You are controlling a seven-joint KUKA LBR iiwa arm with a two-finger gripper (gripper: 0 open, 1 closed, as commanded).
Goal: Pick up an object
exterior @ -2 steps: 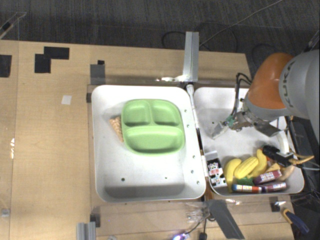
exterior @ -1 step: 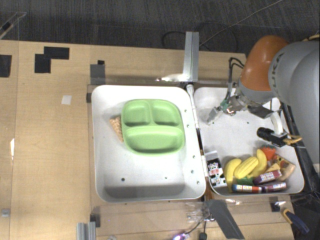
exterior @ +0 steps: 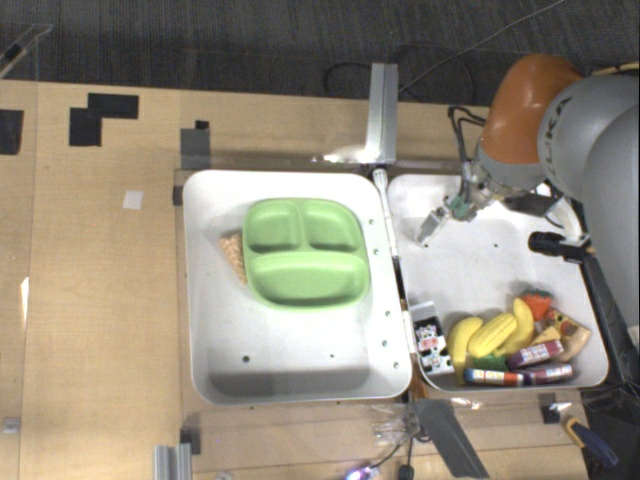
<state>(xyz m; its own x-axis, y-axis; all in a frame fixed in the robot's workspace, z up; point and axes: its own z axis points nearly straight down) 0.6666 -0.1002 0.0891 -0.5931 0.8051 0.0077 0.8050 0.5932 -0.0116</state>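
Where toys [exterior: 510, 343] crowd: right bin's [exterior: 470, 268] near edge.

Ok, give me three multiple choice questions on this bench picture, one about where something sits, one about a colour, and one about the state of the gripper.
1. Where does the green divided plate lie?
A. In the left bin
B. In the right bin
C. On the bench outside the bins

2. What colour is the band above the arm's wrist?
A. Blue
B. Orange
C. Green

3. What is the gripper carrying?
A. A banana
B. A marker
C. Nothing visible between its fingers

Answers:
1. A, the plate rests inside the left bin, over a tan object at its left edge.
2. B, the orange band sits above the wrist at the upper right.
3. C, the gripper hangs over the bare upper part of the right bin, while the bananas and markers lie in the bin's lower corner.
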